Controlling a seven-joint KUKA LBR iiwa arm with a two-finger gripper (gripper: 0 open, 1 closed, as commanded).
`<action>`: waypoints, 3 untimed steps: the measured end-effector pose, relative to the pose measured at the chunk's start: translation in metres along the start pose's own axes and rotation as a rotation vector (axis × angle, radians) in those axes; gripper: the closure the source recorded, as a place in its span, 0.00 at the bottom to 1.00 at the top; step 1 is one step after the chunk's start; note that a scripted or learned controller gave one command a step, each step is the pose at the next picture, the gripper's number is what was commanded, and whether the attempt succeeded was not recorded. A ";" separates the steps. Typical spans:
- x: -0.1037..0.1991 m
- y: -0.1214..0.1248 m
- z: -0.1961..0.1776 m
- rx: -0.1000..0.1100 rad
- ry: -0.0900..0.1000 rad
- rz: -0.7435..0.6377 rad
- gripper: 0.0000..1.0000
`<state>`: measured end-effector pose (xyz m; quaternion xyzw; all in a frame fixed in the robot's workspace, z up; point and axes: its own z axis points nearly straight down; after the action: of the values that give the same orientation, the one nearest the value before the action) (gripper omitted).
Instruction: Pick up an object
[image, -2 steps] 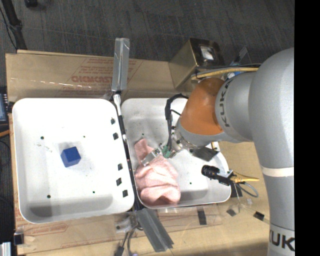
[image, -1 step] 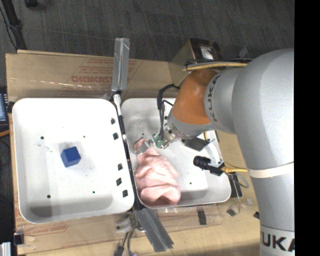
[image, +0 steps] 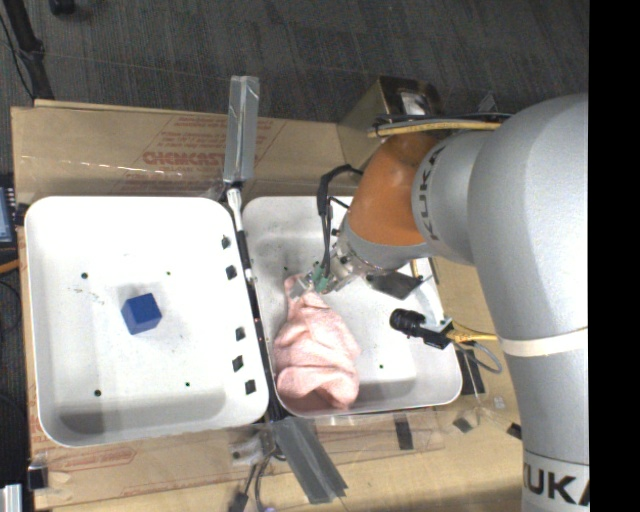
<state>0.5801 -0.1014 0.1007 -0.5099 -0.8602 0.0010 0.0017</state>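
Observation:
A pink crumpled cloth (image: 315, 350) lies in the right bin (image: 270, 225), along its left wall toward the near edge. A blue cube (image: 142, 312) sits on the floor of the left bin (image: 120, 225). The grey arm with its orange band reaches in from the right, and my gripper (image: 322, 277) hangs low over the right bin, right at the far end of the pink cloth. Whether it touches or holds the cloth cannot be made out from here.
A raised divider with black clips (image: 238, 300) separates the two bins. A black connector with a cable (image: 420, 326) sticks out by the arm over the right bin's right side. Brown cardboard (image: 130, 145) lies behind the bins.

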 end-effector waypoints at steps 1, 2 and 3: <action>-0.031 -0.011 -0.060 -0.003 -0.003 -0.164 1.00; -0.007 -0.031 -0.007 -0.001 -0.001 -0.182 1.00; -0.022 -0.031 0.008 -0.006 -0.004 -0.020 1.00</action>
<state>0.5637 -0.1351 0.0931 -0.5013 -0.8652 -0.0005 -0.0015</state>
